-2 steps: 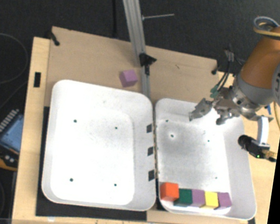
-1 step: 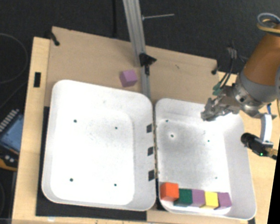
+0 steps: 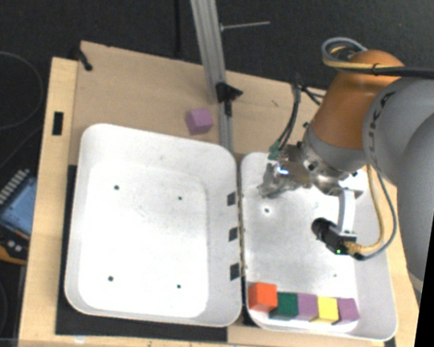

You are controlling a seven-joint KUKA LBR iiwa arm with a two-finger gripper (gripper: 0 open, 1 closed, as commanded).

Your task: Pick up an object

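presently gripper (image 3: 274, 182) is hovering over right bin (image 3: 309, 265) far-left corner, finger state undeterminable; five blocks (image 3: 305, 305) are lining its near edge.

The left bin (image 3: 152, 224) has a wide bare floor, open from above on all sides. In the right bin (image 3: 309, 265) the middle of the floor is bare, but the near edge is lined by a row of blocks set touching: orange block (image 3: 264, 296), green block (image 3: 287, 305), purple block (image 3: 307, 306), yellow block (image 3: 328, 310) and another purple block (image 3: 348, 309). The arm (image 3: 350, 108) and its end effector (image 3: 275, 179) hang over that bin's far left corner. A slanted metal pole (image 3: 209, 41) crosses the desk (image 3: 132, 90) behind the bins, with a lone purple cube (image 3: 199, 121) just beside it.
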